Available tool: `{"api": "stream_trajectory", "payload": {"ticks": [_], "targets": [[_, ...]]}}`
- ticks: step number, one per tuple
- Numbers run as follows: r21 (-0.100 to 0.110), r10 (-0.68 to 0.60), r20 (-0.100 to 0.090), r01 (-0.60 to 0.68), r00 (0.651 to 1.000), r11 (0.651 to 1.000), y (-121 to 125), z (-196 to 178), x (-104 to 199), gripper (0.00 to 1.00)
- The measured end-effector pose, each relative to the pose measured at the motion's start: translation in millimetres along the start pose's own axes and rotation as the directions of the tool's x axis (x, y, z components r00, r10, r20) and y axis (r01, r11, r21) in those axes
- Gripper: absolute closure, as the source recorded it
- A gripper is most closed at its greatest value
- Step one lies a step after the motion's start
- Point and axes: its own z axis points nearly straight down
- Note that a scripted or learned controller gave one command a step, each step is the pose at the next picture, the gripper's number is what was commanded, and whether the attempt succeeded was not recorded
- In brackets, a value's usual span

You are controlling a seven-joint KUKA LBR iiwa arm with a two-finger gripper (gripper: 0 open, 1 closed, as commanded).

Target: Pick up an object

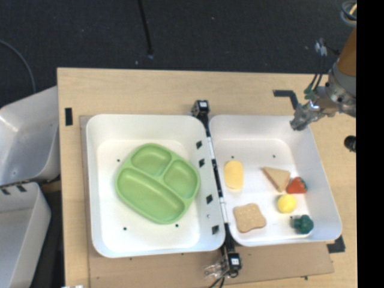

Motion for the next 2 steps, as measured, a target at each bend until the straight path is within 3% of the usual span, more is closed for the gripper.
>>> {"api": "stream_trajectory", "payload": {"ticks": [2], "targets": [[0.002,0.003,-0.002,-0.003,1.000,1.000,-13,-9,89,1.00]]}}
